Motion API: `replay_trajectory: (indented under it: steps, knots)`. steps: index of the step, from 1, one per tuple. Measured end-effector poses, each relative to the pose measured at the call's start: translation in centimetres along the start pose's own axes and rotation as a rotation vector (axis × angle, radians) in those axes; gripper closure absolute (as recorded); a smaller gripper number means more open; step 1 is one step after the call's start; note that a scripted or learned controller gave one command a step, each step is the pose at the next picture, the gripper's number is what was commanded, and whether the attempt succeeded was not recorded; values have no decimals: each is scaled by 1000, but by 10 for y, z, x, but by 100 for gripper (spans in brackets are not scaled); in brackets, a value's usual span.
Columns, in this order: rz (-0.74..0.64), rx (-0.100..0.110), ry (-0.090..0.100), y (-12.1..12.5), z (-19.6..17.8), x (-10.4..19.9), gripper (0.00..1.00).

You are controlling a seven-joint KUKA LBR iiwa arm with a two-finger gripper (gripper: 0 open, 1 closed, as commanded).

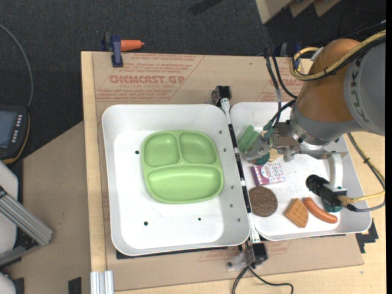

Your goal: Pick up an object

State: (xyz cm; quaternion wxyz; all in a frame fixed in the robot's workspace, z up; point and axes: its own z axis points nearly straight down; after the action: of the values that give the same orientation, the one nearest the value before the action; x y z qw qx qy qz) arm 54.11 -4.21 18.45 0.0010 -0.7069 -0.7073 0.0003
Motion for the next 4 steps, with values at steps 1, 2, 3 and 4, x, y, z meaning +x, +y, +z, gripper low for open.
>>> replay_trajectory:
  steps: [1, 2, 3, 4]
  knots:
    - [5, 3, -2, 26, 105, -59, 0]
    - [12, 5, -2, -67, 100, -140, 0]
    - [-4, -14, -6, 57, 98, -163, 0]
    - [-1, 2, 2, 21, 100, -128, 0]
